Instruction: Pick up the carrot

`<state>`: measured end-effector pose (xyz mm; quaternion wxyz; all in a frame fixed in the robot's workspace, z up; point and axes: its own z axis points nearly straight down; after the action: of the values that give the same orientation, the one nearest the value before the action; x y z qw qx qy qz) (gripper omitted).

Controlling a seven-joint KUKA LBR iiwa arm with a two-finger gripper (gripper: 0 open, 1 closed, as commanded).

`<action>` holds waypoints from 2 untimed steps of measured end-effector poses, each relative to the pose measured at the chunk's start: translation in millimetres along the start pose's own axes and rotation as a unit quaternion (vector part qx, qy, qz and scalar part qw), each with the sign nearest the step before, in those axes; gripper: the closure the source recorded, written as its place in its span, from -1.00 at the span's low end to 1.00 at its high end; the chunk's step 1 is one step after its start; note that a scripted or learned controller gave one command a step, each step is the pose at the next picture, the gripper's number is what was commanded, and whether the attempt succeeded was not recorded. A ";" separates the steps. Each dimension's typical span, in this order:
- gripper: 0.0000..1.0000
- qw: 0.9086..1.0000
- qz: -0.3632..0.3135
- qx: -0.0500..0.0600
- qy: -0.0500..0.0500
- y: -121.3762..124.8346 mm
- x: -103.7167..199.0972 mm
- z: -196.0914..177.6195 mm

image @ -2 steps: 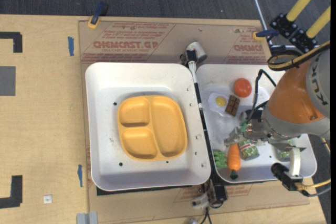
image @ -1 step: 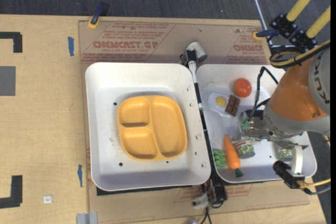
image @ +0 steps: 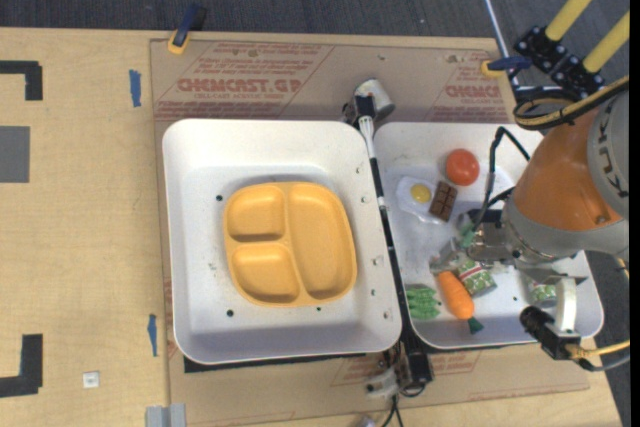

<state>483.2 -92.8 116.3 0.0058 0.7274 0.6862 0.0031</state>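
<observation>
A reach toward the carrot is under way in the right-hand bin; no grasp is seen.

On the pale wooden worktop (image: 80, 215), the left shallow white bin (image: 190, 215) is seen to carry a yellow three-compartment plastic tray (image: 290, 240). In the right shallow white bin (image: 400, 155), a green leafy toy vegetable (image: 422, 301) lies just beside the small orange plastic carrot (image: 455, 295), which rests near the bin's front edge, with a fried-egg toy (image: 419, 192), a brown block (image: 443, 202) and a red-orange tomato-like ball (image: 461, 166) further back. The grey gripper (image: 480, 245) is poised just behind the carrot, not around it (whether its grip is open cannot be told). The approach step is judged unfinished: a lowering over the carrot's body would be needed next.
</observation>
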 end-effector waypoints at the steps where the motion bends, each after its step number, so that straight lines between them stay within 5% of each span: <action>1: -1.00 1.000 -0.027 0.006 0.002 -4.0 0.5 30.9; 2: 1.00 1.000 -0.027 0.003 0.002 -2.2 0.5 19.8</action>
<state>481.3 -92.3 96.5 0.0020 0.7090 0.7052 0.0022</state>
